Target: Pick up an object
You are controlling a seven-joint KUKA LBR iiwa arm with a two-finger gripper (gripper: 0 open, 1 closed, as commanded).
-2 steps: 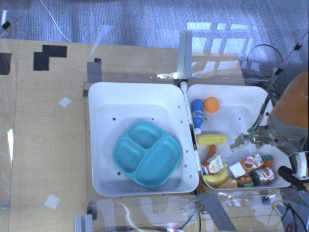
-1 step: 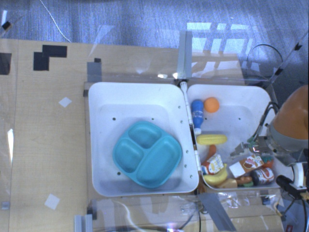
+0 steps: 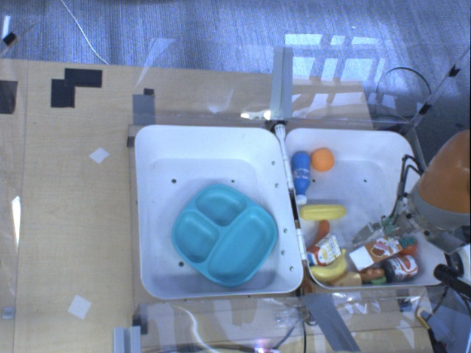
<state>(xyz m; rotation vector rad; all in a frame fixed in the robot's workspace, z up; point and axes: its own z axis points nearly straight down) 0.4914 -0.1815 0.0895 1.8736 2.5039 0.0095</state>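
No object is lifted; nothing visibly sits in the pincer [image 3: 388, 229], and I can't tell if it's open or closed, since the wrist hides it. The pincer is low over the near-right part of the right bin [image 3: 368, 169], above the pile.

Closest to it:
- Brown packet [image 3: 383, 248] just below the pincer in frame, maybe touching; I can't say.
- White box [image 3: 360, 258] just below-left of the pincer, against the packet.
- Dark can [image 3: 401, 269] further below, lying on its side, beside the packet.

Further left of the pincer:
- Red pouch [image 3: 328, 251] and banana [image 3: 330, 271] at the bin's near-left corner, touching each other.
- Carrot [image 3: 321, 231] tilted, just above the pouch.
- Yellow tube [image 3: 321, 212] lying crosswise, left and slightly up from the pincer.

Well up-left of the pincer:
- Blue bottle [image 3: 300, 172] along the bin's left wall.
- Orange ball [image 3: 321, 159] just beside the bottle.

The arm [image 3: 446, 181], with its orange band, comes in right of the pincer. Far left of the pincer, the left bin [image 3: 158, 197] holds a blue plate [image 3: 224, 234] with three sections. Both bins sit on the bench [image 3: 59, 234].
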